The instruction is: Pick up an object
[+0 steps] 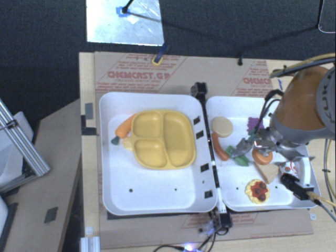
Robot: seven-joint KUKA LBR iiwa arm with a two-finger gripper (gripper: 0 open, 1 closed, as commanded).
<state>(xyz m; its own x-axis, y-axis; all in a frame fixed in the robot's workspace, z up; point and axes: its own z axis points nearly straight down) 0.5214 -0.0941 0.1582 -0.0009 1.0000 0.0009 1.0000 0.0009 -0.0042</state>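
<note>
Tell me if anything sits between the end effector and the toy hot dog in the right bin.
Nothing visible does: the end effector hangs right beside the toy hot dog, with a green toy piece just below it.

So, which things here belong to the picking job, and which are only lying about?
For the job:
- gripper, low in the right bin
- toy foods there: beige round, red sausage, green piece, orange item, purple piece, small pizza

Lying about:
- yellow divided plate in the left bin
- carrot beside it
- foil sheet on the floor
</note>
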